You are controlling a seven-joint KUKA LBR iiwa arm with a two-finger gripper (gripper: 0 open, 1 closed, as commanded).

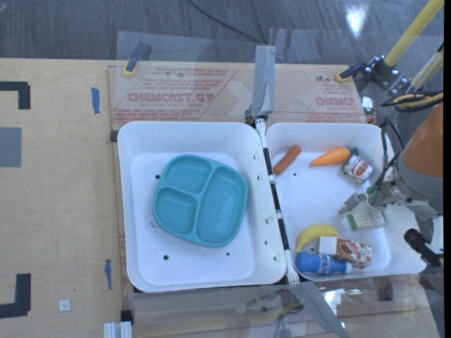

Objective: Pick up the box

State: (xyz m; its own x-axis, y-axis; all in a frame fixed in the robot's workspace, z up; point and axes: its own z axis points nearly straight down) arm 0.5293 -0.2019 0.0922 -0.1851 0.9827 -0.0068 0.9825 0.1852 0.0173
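Box (344, 250), a small white carton with a brown and red printed face, lies on its side near the front of the right bin (310, 189), just above a blue bottle (320, 265) with a white label and just right of a yellow banana (315, 234). Its print is too small to read. Behind both bins, a protective film on a clear sheet (173, 94) carries red lettering that looks like "CHEMCAST GP", repeated in part at the right, where it is cut short.

The grey arm (423, 160), orange at its upper band, reaches over the right bin's far edge. Its gripper (368, 201) sits low above a small speckled packet (366, 218), well apart from the box; how far the tool is open, and whether it has hold of anything, cannot be told from this angle.

Elsewhere in the right bin lie a carrot (331, 157), a reddish sausage-shaped piece (286, 159) and a small red and white package (358, 168) whose label is unreadable. The left bin (141, 189) holds a teal divided plate (201, 200) with three compartments.

The arm hides part of the right bin's rim, and the arm itself runs off the frame.
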